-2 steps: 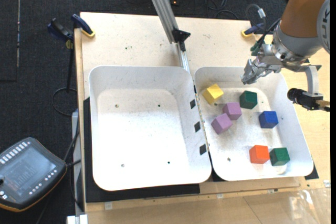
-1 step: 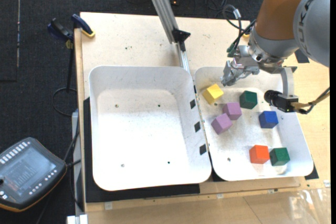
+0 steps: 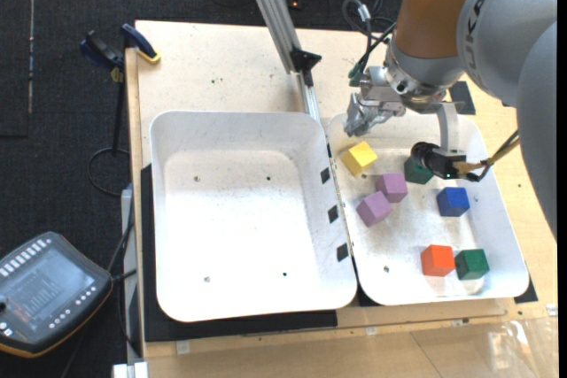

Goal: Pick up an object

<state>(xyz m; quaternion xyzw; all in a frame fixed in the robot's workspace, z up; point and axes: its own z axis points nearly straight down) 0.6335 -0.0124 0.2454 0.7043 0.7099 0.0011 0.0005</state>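
Tool hovers just above the yellow cube, apart.

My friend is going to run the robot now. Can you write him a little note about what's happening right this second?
Gripper: hangs just above the yellow block, nothing visibly in it.
Blocks: all lie in the right bin. Yellow block at the upper left, two purple blocks just below it, blue block to their right, orange block and green block side by side near the front.
Done: nothing picked up yet.
Left: grab one block, probably the yellow, and lift it.
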